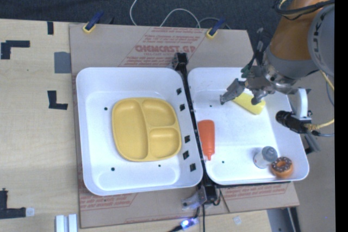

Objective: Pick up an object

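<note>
claw (242, 94) is spread wide open, hanging right over the yellow block (251, 104) in the right bin (239, 174), not gripping anything

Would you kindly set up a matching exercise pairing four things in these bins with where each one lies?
Things:
1. divided yellow plate
2. orange carrot
3. yellow block
4. sprinkled doughnut

Places:
A. near right corner of the right bin
B. under the pincer
C. middle of the left bin
D. right bin, beside the divider

Pairs: 1-C, 2-D, 3-B, 4-A
</note>
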`<state>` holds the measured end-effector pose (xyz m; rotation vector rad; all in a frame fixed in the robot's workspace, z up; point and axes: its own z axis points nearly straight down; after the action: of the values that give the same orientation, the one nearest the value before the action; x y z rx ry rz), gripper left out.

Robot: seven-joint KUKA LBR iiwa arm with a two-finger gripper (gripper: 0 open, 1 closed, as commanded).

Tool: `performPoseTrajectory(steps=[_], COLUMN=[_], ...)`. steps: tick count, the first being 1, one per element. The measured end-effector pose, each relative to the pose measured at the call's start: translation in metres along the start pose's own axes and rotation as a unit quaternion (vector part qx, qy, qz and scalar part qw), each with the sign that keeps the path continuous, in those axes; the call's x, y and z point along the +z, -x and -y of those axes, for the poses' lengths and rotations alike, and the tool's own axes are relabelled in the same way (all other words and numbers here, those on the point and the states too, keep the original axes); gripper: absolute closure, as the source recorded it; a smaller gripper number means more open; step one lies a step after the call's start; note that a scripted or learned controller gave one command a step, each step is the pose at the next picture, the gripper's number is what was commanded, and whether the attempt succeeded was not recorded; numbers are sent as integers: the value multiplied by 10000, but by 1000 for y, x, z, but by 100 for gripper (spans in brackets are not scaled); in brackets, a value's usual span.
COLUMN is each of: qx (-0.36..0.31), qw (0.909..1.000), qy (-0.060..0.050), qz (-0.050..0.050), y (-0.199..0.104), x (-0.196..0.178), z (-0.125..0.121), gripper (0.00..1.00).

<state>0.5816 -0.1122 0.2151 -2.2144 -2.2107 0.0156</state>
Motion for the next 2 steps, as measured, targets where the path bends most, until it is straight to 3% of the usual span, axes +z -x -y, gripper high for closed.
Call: performPoseTrajectory(steps=[1,2], qx=[-17,-15], qw=[10000,10000], qy=[70,60], qz=[7,11], y=[0,-2], x=[-8,34], z=[-2,-6], gripper=[0,0])
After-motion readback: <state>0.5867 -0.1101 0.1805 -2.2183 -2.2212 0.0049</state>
